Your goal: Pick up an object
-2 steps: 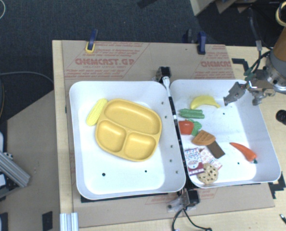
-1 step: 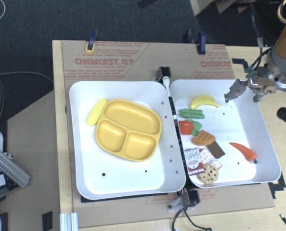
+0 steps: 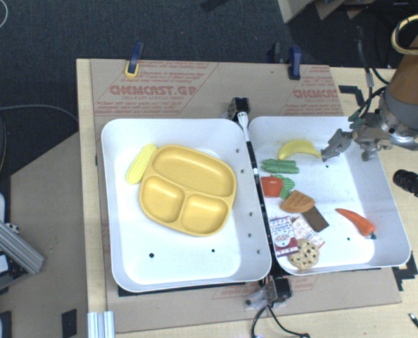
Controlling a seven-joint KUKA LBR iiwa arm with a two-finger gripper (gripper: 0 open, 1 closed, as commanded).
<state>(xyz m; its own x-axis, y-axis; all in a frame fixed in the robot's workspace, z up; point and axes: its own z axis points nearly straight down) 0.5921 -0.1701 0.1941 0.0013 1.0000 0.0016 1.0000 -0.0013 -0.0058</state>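
Observation:
My gripper hangs over the far right part of the right bin, its two fingers spread open with nothing between them. One fingertip is just right of a yellow banana. Below the banana lie a green pea pod, a red tomato piece, a brown bread piece, a dark chocolate bar, a printed packet and a cookie. An orange-red carrot lies near the bin's right side.
The left bin holds a yellow divided plate with a corn cob against its left rim. A black divider clip sits between the bins. Cables and a black part are at the right edge.

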